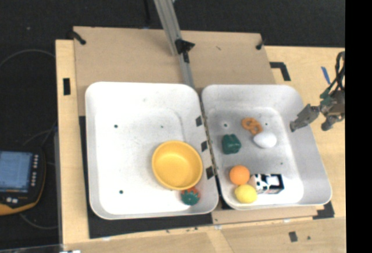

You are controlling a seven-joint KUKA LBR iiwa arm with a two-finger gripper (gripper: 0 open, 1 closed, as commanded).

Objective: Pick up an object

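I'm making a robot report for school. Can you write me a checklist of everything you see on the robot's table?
Surface: wooden bench bearing a left bin and a right bin, side by side.
Job's things, left bin: yellow bowl, upright; a small green and red toy touching its near edge.
Job's things, right bin: orange ring, white egg shape, green block, orange ball, yellow ball, black and white box.
Clutter: nothing seen.
Grippers: gripper at the right bin's right rim, its fingers apart, holding nothing.
Cables: thin cable on the dark floor at left.
Surroundings: handheld screen unit at left; metal pole behind the bins.
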